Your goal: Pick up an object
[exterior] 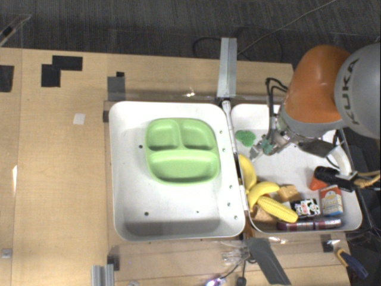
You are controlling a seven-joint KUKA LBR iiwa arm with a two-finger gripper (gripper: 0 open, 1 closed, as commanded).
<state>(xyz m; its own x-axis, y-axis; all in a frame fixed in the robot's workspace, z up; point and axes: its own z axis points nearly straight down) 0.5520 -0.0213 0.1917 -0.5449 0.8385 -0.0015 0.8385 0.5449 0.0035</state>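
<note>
I see my small metal two-finger gripper (265, 146) hanging empty just right of the flat green round piece (244, 137) in the right white bin (351, 219), fingers slightly apart, so nothing seems picked yet, with the grey, orange-banded arm (315, 88) angled down from beyond it.

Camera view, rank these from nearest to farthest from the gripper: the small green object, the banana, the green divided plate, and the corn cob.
Gripper:
1. small green object, just to its left in the right bin
2. banana, below-left by the divider
3. corn cob, lower in the right bin
4. green divided plate, in the left bin
</note>
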